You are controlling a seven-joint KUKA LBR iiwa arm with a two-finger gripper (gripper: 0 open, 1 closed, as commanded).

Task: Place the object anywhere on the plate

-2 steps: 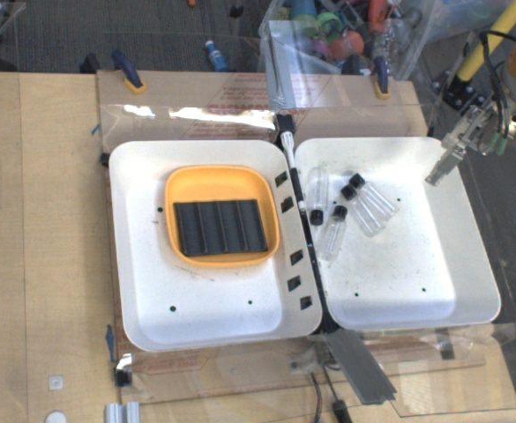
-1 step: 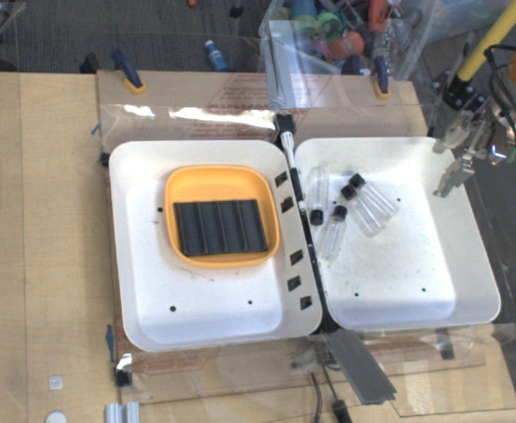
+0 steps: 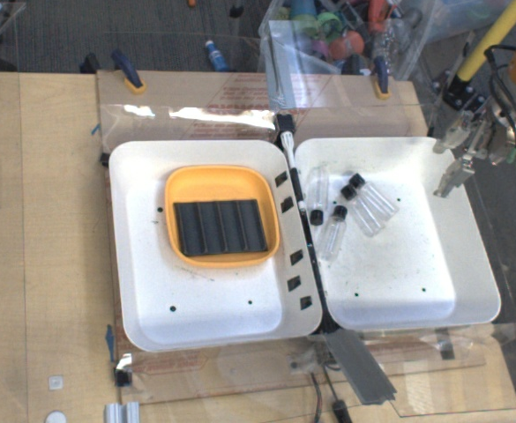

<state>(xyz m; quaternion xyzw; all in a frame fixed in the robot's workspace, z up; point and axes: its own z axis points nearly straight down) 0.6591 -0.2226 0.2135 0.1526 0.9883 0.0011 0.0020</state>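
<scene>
An orange plate point(image 3: 220, 183) lies in the left white bin point(image 3: 143, 298), with a black ridged block point(image 3: 220, 227) resting on it. Several clear vials with black caps point(image 3: 363, 203) lie loose in the upper left part of the right white bin point(image 3: 434, 298). My gripper point(image 3: 452, 171) hangs above the right bin's upper right rim, well to the right of the vials and apart from them. I see nothing in it.
A row of black clips point(image 3: 293, 236) runs along the seam between the bins. A clear tub of coloured items point(image 3: 346, 25) stands behind them. A grey flat piece point(image 3: 359, 368) lies at the bench front. Wooden bench surface point(image 3: 37, 236) stretches to the left.
</scene>
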